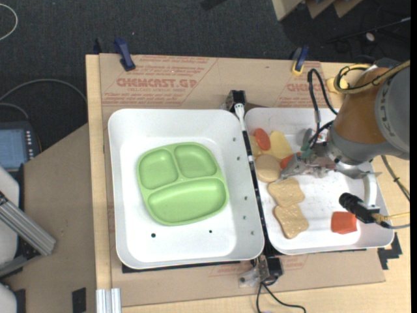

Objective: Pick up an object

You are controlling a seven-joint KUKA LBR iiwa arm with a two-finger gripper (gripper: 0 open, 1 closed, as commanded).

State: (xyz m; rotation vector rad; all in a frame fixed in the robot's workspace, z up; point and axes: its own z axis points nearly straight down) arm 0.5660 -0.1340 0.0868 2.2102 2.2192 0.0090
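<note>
The right bin (365,240) holds several toy food pieces. A red-orange piece (261,138) and a pale yellow piece (281,145) lie at its far left. A round tan cookie (266,168) sits below them. Two tan toast-like slices (287,192) (291,220) lie toward the front. An orange-red block (343,222) rests at the front right. My gripper (301,163) is low in the bin, just right of the yellow piece and the cookie. A small red piece (285,163) shows by its tip; whether it is gripped is unclear.
The left bin (124,175) holds a green divided plate (182,183). Blue clamps (124,53) (299,59) sit at the bench's far edge. The arm's orange band and grey body (371,116) hang over the right bin's far right corner.
</note>
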